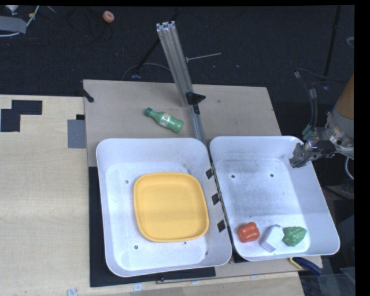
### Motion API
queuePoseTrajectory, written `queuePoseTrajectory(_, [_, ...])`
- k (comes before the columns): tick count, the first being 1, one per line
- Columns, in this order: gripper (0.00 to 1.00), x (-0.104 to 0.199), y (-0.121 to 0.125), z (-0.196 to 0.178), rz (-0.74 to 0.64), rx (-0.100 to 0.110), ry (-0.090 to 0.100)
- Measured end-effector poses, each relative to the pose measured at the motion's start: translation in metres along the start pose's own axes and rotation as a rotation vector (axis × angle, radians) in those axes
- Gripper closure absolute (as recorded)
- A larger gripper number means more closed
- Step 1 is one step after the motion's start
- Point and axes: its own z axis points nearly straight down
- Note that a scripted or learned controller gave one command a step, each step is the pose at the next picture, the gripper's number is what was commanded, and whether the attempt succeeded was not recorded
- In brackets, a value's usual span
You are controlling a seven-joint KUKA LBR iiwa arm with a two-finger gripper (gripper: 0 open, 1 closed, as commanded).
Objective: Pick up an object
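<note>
Three small objects lie in a row along the right bin's near edge, well apart from the gripper (300, 157) fingers above: a red pepper-like piece (248, 232), a tilted white block (271, 237) touching a green lumpy piece (294, 235).

yellow plate (171, 206) – red pepper (248, 232), green bottle (165, 119) – white bins (110, 173)

A green bottle (165, 119) lies on its side on the tan board (231, 110) behind the two bins, well apart from both. Just to its right, a grey aluminium rail (176, 58) slants up and away from the board, with a black bracket (194, 99) clamped near its lower part. Dark carpet (69, 46) covers the floor beyond, strewn with cables. A small orange ball (108, 16) rests there near the top edge. Pale wooden bench top (40, 196) spreads at the left.
</note>
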Motion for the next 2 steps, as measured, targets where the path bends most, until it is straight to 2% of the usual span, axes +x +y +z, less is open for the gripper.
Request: queuePoseTrajectory(2, [1.0,0.093,-0.017,-0.007,-0.004,0.002,0.002])
